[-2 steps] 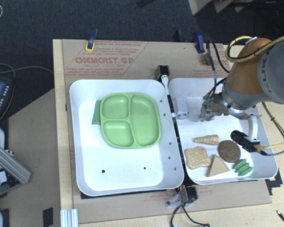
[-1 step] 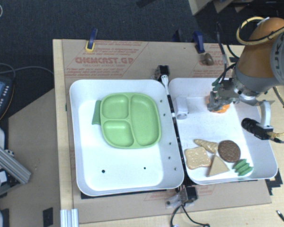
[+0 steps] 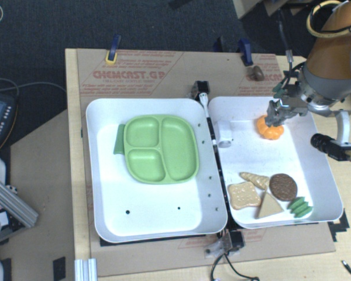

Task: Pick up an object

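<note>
The orange object [image 3: 271, 129] sits directly beneath the pincer [image 3: 274, 117], touching its tips; whether they clamp it cannot be told.

a green divided plate [image 3: 161, 148] lies in the left bin [image 3: 105, 174].

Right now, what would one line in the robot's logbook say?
gripper: over orange toy, right bin | grasp: unclear | green tray: left bin | food toys: right bin's near end

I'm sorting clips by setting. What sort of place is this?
Probably a robotics lab test bench: a robot arm reaches over two white bins clamped to a board, with toy food and cables about.
</note>
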{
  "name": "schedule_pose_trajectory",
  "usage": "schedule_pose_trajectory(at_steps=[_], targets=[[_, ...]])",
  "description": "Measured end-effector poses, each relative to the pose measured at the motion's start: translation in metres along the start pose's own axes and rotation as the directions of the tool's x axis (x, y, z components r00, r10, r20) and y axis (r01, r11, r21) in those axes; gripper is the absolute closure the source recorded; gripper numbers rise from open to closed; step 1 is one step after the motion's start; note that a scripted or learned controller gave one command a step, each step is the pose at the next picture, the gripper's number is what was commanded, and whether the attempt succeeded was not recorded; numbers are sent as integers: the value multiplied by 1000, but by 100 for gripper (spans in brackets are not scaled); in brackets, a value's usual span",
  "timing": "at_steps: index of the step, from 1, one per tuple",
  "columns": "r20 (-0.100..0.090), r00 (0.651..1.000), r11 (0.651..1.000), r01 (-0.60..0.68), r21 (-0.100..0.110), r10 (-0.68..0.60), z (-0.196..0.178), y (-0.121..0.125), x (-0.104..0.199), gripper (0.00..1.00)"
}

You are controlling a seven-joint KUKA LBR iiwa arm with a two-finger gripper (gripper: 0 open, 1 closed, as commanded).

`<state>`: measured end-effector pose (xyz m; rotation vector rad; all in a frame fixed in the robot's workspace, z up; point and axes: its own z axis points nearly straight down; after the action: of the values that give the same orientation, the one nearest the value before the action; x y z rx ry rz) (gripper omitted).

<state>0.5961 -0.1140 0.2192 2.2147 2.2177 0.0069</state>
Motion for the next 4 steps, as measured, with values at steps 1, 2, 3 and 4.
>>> schedule_pose_trajectory(at_steps=[1,2,3,4], targets=[[-3,1000,1000,3,5,-3,-13,-5,51,100],[-4,1000,1000,5,5,-5,-17,-1,102,100],[-3,1000,1000,0,11,0,-13,-8,110,100],[-2,1000,1000,-1,12,1,4,-7,113,100]])
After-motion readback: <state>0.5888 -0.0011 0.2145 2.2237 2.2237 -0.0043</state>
